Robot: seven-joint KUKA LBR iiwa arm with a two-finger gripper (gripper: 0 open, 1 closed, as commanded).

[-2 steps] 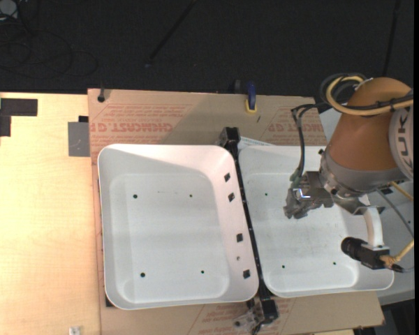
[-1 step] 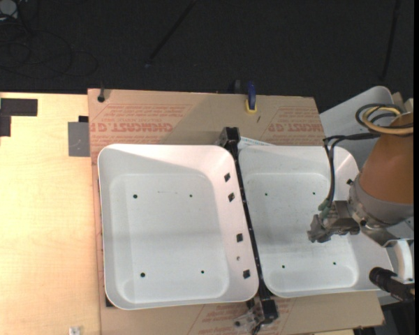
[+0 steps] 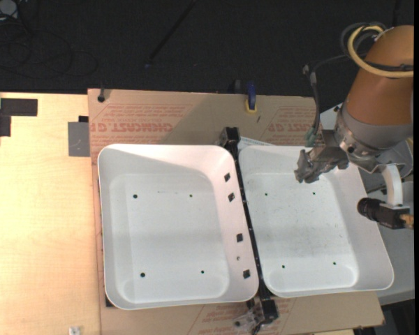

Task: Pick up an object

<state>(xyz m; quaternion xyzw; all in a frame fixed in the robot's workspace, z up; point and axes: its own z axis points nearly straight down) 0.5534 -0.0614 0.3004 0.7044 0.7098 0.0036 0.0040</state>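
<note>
Because no object is seen in either bin, the gripper is held above the right bin; finger state cannot be told.

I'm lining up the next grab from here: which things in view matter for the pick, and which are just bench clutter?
For the pick:
- grey two-finger gripper, over the far part of the right bin
- shallow white plastic right bin
- shallow white plastic left bin

I see no loose object to pick in either bin.

Just there:
- brown cardboard sheet under the bins
- black clips between the bins
- pale wooden bench top
</note>
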